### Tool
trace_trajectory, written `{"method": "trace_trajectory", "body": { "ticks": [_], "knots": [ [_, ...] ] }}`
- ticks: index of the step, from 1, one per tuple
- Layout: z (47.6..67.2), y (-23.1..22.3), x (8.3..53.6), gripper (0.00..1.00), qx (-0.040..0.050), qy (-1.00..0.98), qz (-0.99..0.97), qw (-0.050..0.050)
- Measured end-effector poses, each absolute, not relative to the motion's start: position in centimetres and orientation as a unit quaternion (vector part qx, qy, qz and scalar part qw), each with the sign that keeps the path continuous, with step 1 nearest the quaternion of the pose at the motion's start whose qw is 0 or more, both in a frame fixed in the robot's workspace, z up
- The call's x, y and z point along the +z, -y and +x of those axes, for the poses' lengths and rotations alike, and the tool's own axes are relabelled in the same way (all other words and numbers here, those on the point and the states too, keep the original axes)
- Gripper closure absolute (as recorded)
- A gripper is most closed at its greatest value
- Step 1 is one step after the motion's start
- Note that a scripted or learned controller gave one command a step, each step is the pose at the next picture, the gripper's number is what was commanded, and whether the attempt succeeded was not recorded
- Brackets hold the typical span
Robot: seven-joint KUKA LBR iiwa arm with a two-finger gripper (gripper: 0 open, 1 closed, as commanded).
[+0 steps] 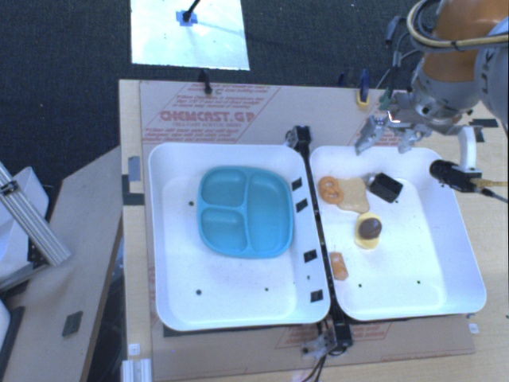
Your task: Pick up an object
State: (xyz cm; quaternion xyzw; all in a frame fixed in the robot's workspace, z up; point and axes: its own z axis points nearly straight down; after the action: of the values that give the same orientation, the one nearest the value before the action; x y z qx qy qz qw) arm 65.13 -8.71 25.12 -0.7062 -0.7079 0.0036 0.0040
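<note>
Black block (386,187), small, tilted, right bin (445,249), gripper (387,139) open above.

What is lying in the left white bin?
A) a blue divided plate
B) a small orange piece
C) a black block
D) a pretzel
A: the blue divided plate lies alone in the left bin, while the black block, pretzel and small orange piece all lie in the right bin.

bench (95,213) | two white bins: left bin (171,293), right bin (445,285)
</note>
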Motion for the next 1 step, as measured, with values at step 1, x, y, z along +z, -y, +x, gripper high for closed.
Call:
{"method": "trace_trajectory", "body": {
  "ticks": [1],
  "knots": [
    [65.32,8.69,25.91,0.00,-0.0004,0.709,-0.706,-0.001]
  ]
}}
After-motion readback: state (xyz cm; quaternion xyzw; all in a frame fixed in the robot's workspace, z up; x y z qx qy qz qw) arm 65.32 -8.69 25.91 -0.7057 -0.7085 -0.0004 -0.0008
